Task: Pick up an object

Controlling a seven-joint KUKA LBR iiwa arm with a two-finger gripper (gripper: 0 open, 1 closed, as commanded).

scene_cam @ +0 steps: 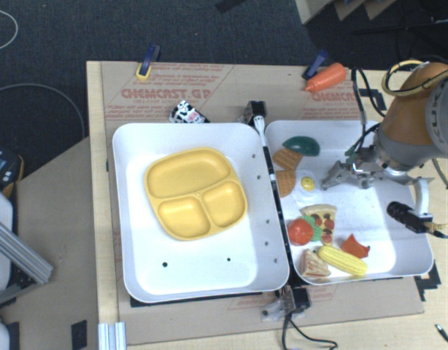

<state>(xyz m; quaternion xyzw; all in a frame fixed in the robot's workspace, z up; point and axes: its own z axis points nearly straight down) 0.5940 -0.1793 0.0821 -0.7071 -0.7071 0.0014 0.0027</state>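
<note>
My gripper (348, 179) hangs low over the upper middle of the right bin (399, 265), open, with nothing between its fingers. Just left of it lie a small yellow ball (307, 184) and two brown bread-like pieces (287, 159). A dark green item (302, 145) rests near the bin's back wall. Toward the front sit a pizza slice (320, 217), a red tomato (300, 231), a yellow corn cob (341, 259), a red chunk (356, 247) and a bread wedge (314, 265).
The left bin (136, 261) holds a yellow divided plate (195, 193). On the bench behind the bins lie an orange carrot toy (326, 77), a black-and-white item (186, 112) and a yellow clamp (145, 65). The arm's orange band (414, 115) rises at the right.
</note>
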